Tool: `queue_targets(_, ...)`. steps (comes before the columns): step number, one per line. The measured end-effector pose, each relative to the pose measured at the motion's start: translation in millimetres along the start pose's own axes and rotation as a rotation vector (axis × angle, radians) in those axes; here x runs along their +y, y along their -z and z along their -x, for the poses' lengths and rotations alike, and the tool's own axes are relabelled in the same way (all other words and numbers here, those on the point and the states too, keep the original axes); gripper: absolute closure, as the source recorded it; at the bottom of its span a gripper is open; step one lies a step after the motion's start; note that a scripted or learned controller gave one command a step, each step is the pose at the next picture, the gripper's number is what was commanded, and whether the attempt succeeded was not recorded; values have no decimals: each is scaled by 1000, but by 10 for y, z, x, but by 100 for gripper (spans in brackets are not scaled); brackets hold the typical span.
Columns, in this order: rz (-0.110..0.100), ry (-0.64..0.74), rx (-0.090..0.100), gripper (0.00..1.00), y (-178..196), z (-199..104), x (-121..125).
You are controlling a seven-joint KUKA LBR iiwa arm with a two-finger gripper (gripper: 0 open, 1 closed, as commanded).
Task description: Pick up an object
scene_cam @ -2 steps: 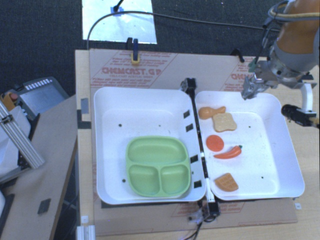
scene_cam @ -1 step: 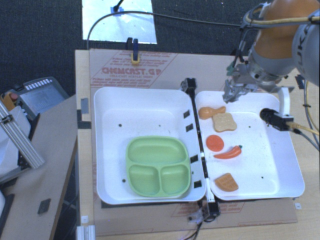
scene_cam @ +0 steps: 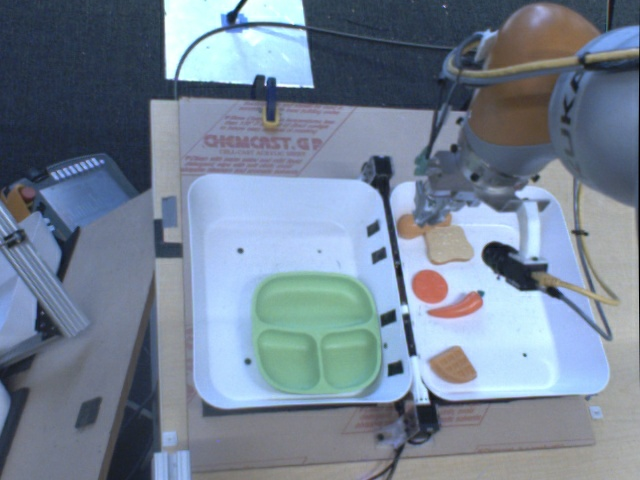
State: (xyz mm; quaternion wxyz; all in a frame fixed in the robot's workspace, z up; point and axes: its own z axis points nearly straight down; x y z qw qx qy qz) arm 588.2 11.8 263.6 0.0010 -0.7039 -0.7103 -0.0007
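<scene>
Toast slice [scene_cam: 447,245] lies just below the fingers [scene_cam: 430,213] (grip state unclear).

This place looks like a robot laboratory, not a home or a kitchen. A grey and orange robot arm [scene_cam: 545,88] reaches over a bench covered with a sheet of cardboard [scene_cam: 262,140], and two shallow white bins [scene_cam: 290,200] stand on it side by side. The food in the right bin, such as a slice of toast [scene_cam: 447,244] and a red pepper [scene_cam: 455,306], looks like plastic toys. Black cables [scene_cam: 330,34] run across a dark carpet floor [scene_cam: 80,68], and a metal rail [scene_cam: 38,273] lies on a side table at the left.
</scene>
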Motion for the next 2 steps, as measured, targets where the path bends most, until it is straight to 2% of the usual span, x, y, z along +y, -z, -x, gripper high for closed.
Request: queue_targets(2, 0, -1, 0, 100, -253, -890, -197)
